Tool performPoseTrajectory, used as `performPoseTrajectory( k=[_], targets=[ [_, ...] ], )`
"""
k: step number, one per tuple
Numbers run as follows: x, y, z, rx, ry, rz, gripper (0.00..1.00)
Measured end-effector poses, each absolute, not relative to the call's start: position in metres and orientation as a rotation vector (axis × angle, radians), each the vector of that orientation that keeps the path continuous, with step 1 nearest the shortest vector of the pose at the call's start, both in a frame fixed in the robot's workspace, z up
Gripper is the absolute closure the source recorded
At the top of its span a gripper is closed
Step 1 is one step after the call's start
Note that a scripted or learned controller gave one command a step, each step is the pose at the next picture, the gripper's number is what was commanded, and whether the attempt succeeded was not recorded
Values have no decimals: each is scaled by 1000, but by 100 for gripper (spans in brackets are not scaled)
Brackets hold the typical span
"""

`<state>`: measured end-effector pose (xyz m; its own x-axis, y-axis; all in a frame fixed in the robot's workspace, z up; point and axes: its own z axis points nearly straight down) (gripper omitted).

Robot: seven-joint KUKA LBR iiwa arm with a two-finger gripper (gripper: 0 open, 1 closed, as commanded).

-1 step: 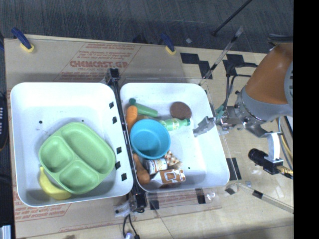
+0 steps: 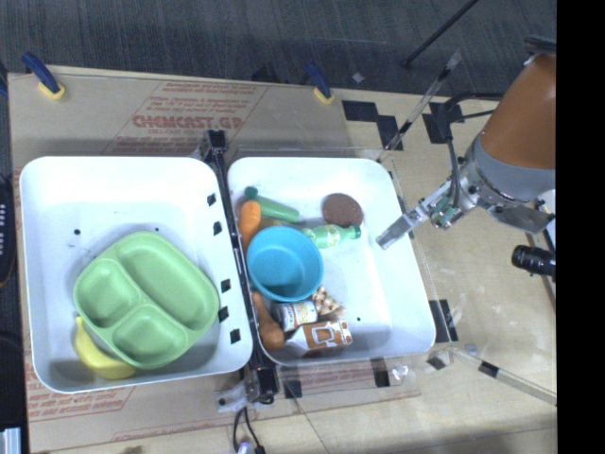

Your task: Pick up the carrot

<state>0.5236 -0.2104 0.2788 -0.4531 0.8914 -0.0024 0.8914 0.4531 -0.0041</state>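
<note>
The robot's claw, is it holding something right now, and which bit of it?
Nothing is held. The gripper hangs above the right bin's right edge with nothing between its fingers, and the carrot lies in that bin, apart from it.

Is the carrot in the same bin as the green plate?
No, the carrot lies in the right bin beside the blue bowl, while the green plate sits in the left bin.

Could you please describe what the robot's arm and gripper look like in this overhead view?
The arm has a large rounded orange section above a pale grey wrist collar. Below it sits a cluster of metallic silver fittings, and the gripper extends from there as a slim, light grey metal piece. A small black cylindrical part sticks out beside the wrist.
</note>
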Motion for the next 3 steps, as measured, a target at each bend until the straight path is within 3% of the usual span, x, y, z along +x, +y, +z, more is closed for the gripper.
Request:
performPoseTrajectory(
  k=[1,2,3],
  targets=[
    [527,-159,98,-2048,-2359,11,0],
    [604,-211,187,-2044,-2393,4,0],
    [648,-154,97,-2168,-2281,-3,0]
  ],
)
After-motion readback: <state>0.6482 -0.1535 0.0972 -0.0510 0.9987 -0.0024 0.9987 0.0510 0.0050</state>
